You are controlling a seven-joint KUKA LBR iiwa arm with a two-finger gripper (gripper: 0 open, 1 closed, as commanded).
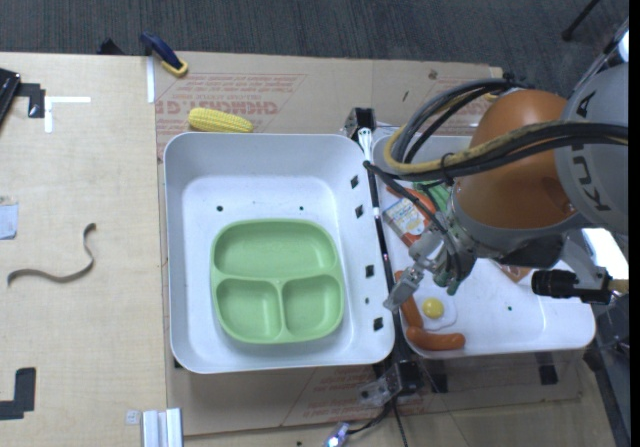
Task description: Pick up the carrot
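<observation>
The carrot point(404, 289), a short orange piece, lies in the right bin point(560, 330) against its left wall. My gripper point(434, 269) hangs low over that bin, just right of and above the carrot. Its fingers point(424, 253) stand open, and the left fingertip is close to the carrot's upper end. Nothing shows between the fingers. The orange wrist and its cables cover much of the right bin's back half.
A toy fried egg point(432, 310) and an orange-red sausage-like piece point(437, 340) lie near the right bin's front. A printed packet point(404, 220) sits behind the gripper. The left bin point(185, 235) holds a green divided plate point(278, 280). A corn cob point(220, 120) lies on the bench.
</observation>
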